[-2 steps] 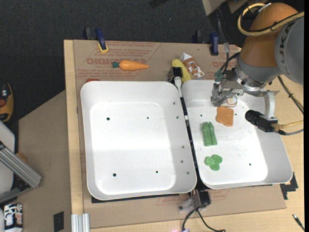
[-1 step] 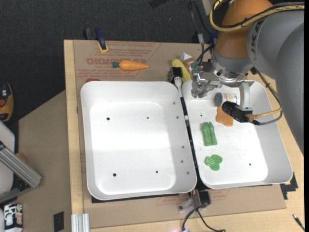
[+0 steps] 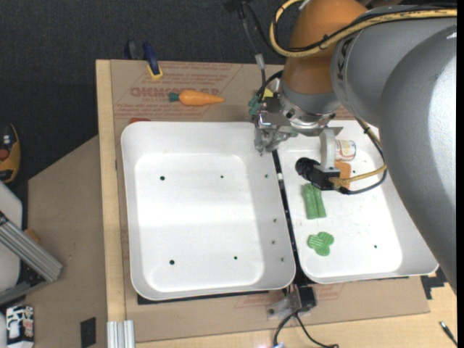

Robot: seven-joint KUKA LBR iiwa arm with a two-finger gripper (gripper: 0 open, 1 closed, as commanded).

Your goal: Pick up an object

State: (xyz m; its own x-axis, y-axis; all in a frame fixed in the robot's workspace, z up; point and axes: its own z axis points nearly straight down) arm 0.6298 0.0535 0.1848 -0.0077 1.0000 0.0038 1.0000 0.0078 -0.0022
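Observation:
My gripper hangs low over the back edge of the bench, right above the seam between the two white bins. Nothing shows in its grasp. In the right bin a flat green block lies near the left wall. A rounded green piece sits just in front of it. A small pale and orange thing rests farther back, partly hidden by the wrist. The gripper stands behind and to the left of all three, apart from them.
The left bin has bare white floor. An orange toy carrot lies on the cardboard behind it, outside the bins, near a blue and yellow clip. The big grey arm covers the right bin's back right part.

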